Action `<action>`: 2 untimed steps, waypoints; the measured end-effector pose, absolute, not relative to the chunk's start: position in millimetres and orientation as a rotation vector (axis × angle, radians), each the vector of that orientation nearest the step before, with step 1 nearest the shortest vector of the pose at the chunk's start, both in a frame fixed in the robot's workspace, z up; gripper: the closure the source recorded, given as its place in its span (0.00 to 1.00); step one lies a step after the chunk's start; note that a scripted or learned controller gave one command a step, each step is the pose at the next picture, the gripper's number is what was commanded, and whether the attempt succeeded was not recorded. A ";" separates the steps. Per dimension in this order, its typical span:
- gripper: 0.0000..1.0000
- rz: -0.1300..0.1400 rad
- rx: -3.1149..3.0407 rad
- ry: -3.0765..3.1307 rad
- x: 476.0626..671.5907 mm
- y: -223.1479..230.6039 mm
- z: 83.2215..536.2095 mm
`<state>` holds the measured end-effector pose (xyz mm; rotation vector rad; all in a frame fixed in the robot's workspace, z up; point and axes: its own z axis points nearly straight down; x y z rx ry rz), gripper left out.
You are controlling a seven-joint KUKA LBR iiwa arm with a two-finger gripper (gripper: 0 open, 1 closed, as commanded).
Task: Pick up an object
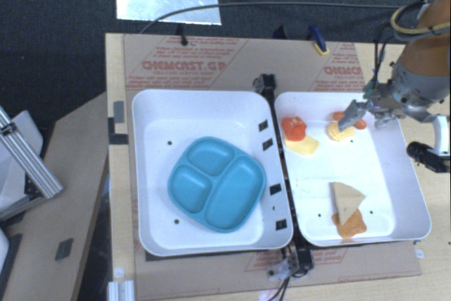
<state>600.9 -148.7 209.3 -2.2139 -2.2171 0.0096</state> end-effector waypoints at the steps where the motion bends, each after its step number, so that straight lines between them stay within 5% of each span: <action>1: 0.00 -0.001 -2.218 -2.227 603.6 -148.4 216.1; 2: 0.00 0.002 -2.217 -2.222 597.2 -141.3 158.6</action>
